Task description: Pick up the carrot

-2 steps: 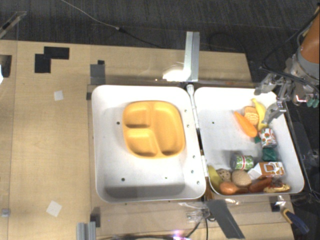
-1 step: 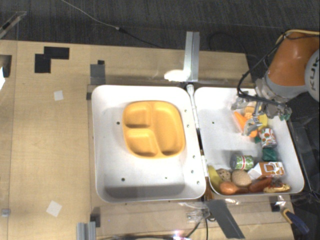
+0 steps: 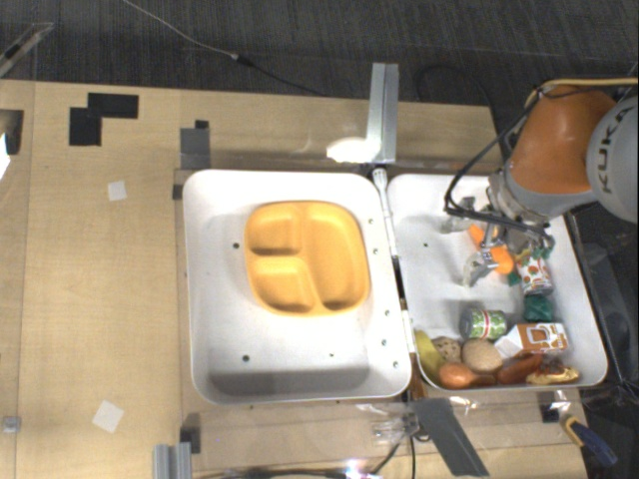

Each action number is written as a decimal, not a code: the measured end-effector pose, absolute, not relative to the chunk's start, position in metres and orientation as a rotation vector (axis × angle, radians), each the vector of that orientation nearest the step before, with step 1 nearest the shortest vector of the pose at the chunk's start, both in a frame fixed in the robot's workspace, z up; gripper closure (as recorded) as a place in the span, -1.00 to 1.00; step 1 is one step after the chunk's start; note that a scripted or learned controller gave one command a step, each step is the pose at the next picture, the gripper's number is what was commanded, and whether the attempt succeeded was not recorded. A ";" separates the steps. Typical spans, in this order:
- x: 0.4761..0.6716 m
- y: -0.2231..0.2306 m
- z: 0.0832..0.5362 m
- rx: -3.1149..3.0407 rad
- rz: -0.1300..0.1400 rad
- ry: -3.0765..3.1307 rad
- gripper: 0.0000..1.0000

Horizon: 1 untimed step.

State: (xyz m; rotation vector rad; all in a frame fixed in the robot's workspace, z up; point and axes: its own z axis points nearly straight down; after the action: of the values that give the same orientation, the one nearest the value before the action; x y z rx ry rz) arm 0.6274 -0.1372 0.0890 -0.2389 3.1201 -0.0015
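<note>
The carrot (image 3: 502, 259) is a small orange piece in the upper middle of the right bin (image 3: 429, 267). More orange shows just above it, partly covered by the gripper. My gripper (image 3: 485, 263) hangs down from the grey and orange arm (image 3: 559, 158) and sits right over the carrot, low in the bin. The gripper's metal body hides most of the carrot, so I cannot make out whether the carrot is held.
A bottle with a green label (image 3: 536, 277) stands just right of the carrot. A green can (image 3: 486, 323), a carton (image 3: 540, 338), a banana (image 3: 427, 351), a potato (image 3: 481, 355) and other toy food crowd the bin's near edge. The left bin (image 3: 215, 297) holds a yellow divided tray (image 3: 303, 257).
</note>
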 end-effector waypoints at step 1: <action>0.631 -0.136 0.103 -0.248 -0.004 3.109 1.00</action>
State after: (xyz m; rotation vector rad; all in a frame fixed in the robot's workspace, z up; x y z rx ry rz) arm 0.6309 -0.1360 0.1032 -0.2477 3.1090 -0.0044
